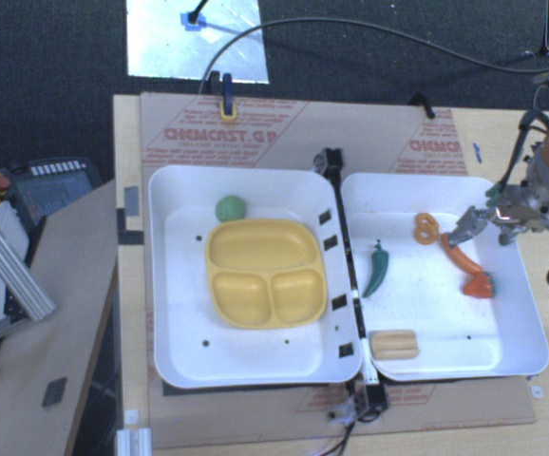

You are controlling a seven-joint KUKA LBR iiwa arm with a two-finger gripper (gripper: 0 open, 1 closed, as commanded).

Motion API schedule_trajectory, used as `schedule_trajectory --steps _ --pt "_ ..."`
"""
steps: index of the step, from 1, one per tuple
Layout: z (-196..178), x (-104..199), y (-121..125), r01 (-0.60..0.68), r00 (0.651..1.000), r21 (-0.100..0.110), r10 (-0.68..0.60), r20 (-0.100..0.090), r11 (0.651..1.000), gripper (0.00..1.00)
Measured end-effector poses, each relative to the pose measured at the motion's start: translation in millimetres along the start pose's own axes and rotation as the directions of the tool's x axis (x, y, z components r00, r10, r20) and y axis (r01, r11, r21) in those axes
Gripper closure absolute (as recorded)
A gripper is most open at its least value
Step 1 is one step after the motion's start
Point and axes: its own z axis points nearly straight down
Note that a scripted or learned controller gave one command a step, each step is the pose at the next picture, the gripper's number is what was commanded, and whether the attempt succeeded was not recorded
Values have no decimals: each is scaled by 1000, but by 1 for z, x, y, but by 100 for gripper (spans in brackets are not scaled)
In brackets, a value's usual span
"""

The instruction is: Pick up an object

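Carrot [466,268] lies in the right bin [517,361], just below the gripper [484,224], whose jaws look parted and hold nothing. You should center them across its orange shaft, clear of the pretzel [425,227], before closing.

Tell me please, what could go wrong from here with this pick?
1. The end effector hangs over the right bin close to its far right wall, so it may knock the rim on descending.
2. The orange carrot lies just below it, beside the orange pretzel; a closing grip could push one away instead of catching it.
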Motion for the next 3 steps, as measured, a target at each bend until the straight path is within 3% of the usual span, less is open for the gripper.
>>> schedule_trajectory --steps 1,3 --pt "-6 0 3 3 1000 -11 -3 2 1000 0" --pt "90 4 18 3 1000 -8 -3 1 1000 0"
